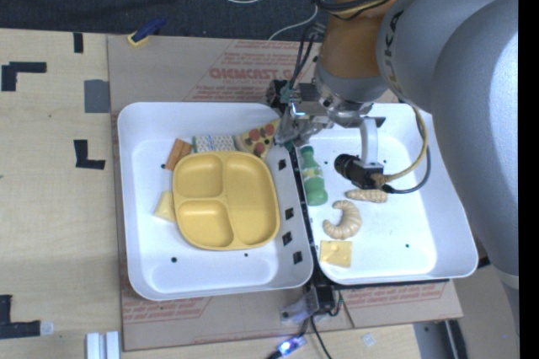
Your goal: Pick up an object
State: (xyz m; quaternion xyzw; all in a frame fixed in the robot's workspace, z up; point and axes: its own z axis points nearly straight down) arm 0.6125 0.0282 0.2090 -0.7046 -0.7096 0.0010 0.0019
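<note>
In the left bin (139, 206) you see a yellow divided plate (226, 199) lying over a few flat pieces, with a brown strip (177, 153) poking out at its upper left edge. Over the divider between the bins hangs the gripper (290, 128) — you cannot tell how it is set. In the right bin (438, 252) you find a green bottle (312, 176) just under it, then a croissant (344, 218) and a yellow cheese slice (336, 253) — all lying loose.

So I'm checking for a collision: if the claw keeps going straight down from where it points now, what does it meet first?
Probably the rim where the two bins meet, near the green bottle and beside the yellow divided plate. Depth is unclear from this slant, so it could be the bottle's top instead.
</note>
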